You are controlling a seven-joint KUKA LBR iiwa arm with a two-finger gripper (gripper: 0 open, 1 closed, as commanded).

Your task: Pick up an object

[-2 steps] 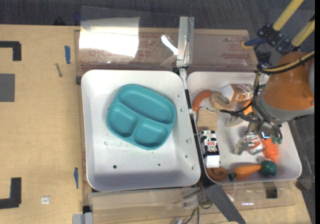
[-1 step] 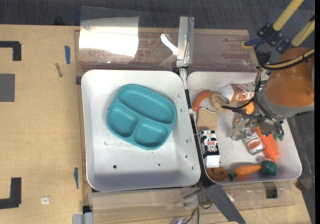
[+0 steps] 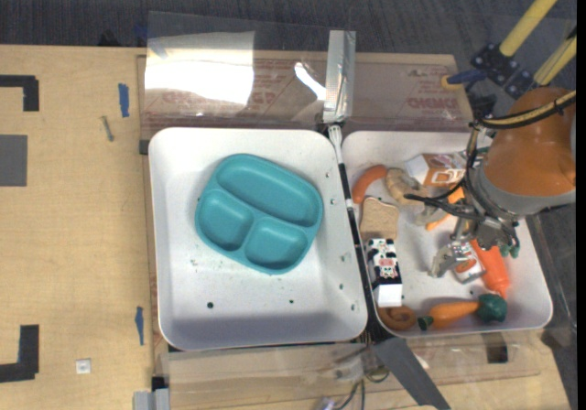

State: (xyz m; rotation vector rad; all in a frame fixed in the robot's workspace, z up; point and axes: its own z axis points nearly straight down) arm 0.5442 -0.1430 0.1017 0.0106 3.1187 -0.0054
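My gripper [image 3: 455, 255] is low in the right bin [image 3: 536, 307], over its right-middle part. The arm's orange band [image 3: 536, 156] sits above it and hides part of the bin. An orange carrot-like piece [image 3: 495, 273] lies just right of the gripper, touching or nearly so. In front of the gripper lies a second carrot [image 3: 453, 311] with a green end [image 3: 493, 307]. To the left are a brown toast slice [image 3: 380, 214], a black-and-white box [image 3: 385, 264], an orange curved piece [image 3: 366, 181] and a beige piece [image 3: 399, 184]. I see nothing clearly held.
The left bin [image 3: 174, 298] holds a teal divided plate [image 3: 260, 212]. A white and orange packet [image 3: 438, 170] lies at the back of the right bin, and an orange slice [image 3: 396, 317] at its front left. A clear panel [image 3: 275, 83] stands behind both bins.
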